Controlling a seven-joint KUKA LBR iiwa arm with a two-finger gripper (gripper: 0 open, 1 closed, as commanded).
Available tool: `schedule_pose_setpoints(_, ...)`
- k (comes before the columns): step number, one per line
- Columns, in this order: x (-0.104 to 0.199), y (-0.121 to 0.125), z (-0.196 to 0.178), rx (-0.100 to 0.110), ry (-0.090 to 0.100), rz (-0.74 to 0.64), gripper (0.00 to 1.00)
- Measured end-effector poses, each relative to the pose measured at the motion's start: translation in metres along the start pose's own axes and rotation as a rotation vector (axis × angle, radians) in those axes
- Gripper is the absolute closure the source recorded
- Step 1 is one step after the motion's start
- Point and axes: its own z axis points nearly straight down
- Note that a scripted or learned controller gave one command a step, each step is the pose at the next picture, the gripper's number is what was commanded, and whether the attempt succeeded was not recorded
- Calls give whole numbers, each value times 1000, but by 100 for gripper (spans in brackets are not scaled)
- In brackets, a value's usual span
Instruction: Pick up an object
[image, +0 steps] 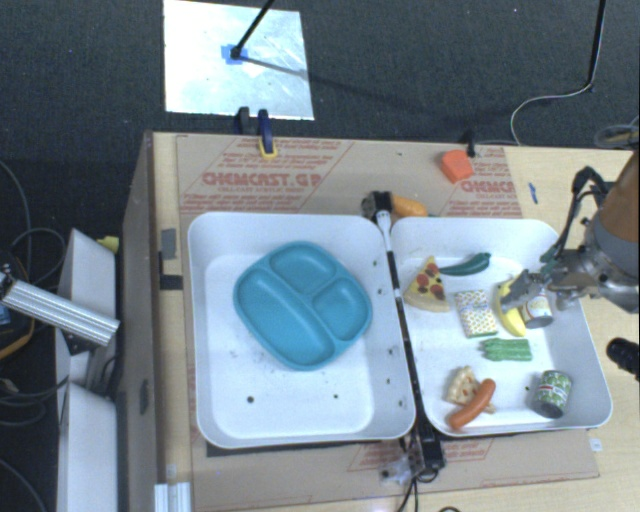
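Gripper (520, 298) down in the right bin (585, 372), right over a yellow banana-looking piece (513, 321)

We're at the reach-and-grab step by the look of it; we can't tell whether the claw is spread or closed. Next it needs a clean close on the yellow piece, then a straight lift. It's a bit cramped: checkered block (477, 313) just beside, green piece (506, 349) near, bin wall to the right. Plenty of open room above, and the left bin holds a blue tray (300, 305).
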Motion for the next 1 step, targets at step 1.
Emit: schedule_pose_setpoints(1,-17,52,132,-3,-1,2,0)
